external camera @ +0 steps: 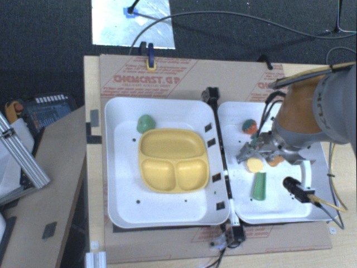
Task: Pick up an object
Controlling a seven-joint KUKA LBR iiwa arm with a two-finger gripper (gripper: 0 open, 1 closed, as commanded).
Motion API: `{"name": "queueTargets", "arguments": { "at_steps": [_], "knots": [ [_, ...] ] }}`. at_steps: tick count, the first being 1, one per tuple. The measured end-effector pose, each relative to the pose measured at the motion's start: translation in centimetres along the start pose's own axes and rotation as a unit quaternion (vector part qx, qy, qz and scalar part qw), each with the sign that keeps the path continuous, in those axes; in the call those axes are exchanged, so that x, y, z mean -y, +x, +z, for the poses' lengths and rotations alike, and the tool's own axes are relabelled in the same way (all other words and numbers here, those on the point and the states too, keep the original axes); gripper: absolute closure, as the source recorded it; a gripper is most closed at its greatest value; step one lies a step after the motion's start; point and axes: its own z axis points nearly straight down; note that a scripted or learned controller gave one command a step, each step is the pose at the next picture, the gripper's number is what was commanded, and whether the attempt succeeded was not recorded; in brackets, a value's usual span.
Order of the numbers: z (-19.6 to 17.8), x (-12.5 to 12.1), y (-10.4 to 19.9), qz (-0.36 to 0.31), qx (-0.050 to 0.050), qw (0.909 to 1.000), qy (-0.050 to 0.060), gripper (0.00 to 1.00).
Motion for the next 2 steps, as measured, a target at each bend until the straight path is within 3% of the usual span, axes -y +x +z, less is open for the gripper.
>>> {"name": "queueTargets", "arguments": {
  "at_steps": [1, 2],
  "knots": [
    [1.7, -0.1, 0.0, 0.000, 0.000, 1.0000, -0.001, 0.00],
    [0.6, -0.1, 0.0, 0.000, 0.001, 1.0000, -0.002, 1.00]
  ]
}}
